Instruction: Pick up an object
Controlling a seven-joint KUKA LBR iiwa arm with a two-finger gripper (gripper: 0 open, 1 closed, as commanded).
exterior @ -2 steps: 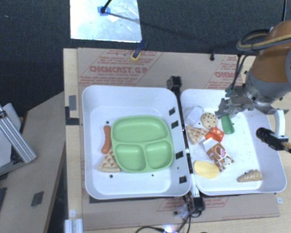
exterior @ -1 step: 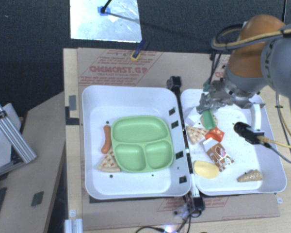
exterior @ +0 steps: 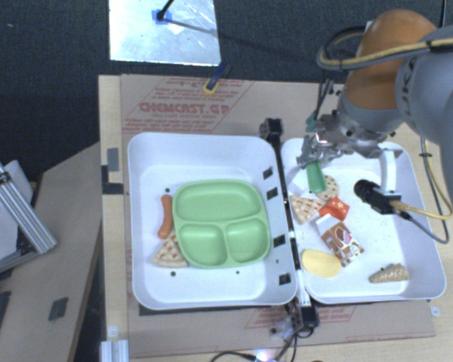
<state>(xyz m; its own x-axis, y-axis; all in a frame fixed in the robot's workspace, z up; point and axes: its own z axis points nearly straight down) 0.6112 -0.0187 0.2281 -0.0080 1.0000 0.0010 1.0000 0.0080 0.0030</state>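
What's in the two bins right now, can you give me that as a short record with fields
left bin: green divided plate, hot dog, waffle wedge
right bin: waffle piece, red carton, snack box, yellow piece, cone-shaped piece
gripper: over the right bin's far left corner
green item: directly under the gripper; whether it is gripped is unclear

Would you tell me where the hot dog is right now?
The hot dog lies in the left bin, just left of the green tray and above a waffle piece.
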